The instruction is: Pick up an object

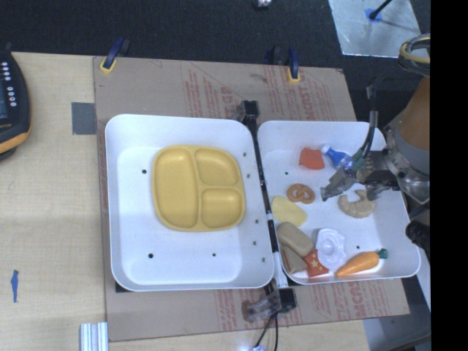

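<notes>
On the bench's left edge sits a black and orange handheld controller (pixel 10 101), and a grey tape patch (pixel 83 118) lies just outside the left bin's (pixel 117 196) far-left corner. In the middle of that left bin lies a yellow divided tray (pixel 197 187), flat, with three compartments. Two blue and yellow clamps (pixel 112 55) (pixel 293 68) grip the far edge of the brown cardboard sheet (pixel 212 86) under both bins. In the right bin (pixel 281 134), starting at its left wall, I see a pretzel (pixel 300 193), a pale yellow piece (pixel 288 212) just below it, and a tan block (pixel 294 238) nearer the near-left corner with a small red piece (pixel 315 265) touching its lower end. A red-orange chunk (pixel 312 159) lies toward the far edge, with a blue and white item (pixel 336 155) just beside it. A white crumpled item (pixel 330 246) sits near the near edge, and a carrot (pixel 359 263) lies along that edge toward the near-right corner. My gripper (pixel 355 183) hangs over the bin's right half, fingers spread apart and holding nothing, just above a beige curved piece (pixel 357 206), which lies by the right wall.
</notes>
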You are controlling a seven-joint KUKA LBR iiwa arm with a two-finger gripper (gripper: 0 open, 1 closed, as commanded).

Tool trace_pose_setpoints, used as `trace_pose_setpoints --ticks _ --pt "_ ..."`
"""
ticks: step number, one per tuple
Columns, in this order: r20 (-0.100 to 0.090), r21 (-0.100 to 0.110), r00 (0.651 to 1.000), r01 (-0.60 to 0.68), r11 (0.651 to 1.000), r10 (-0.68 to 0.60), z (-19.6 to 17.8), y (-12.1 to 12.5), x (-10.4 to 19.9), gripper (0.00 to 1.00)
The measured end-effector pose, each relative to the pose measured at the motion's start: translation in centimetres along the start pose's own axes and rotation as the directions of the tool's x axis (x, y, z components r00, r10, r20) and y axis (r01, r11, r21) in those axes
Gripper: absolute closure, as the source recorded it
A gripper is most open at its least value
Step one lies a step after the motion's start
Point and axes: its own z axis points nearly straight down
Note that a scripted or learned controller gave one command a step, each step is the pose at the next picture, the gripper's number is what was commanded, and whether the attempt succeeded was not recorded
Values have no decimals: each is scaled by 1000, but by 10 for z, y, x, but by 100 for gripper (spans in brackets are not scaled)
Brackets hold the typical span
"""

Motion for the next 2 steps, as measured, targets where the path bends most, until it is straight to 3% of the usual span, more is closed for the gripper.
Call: trace_pose_setpoints --ticks 1,2 --pt "1 5 1000 -1 1000 1 113 32 -36 0" --pt "2 -2 1000 3 1000 -3 158 90 -46 0"
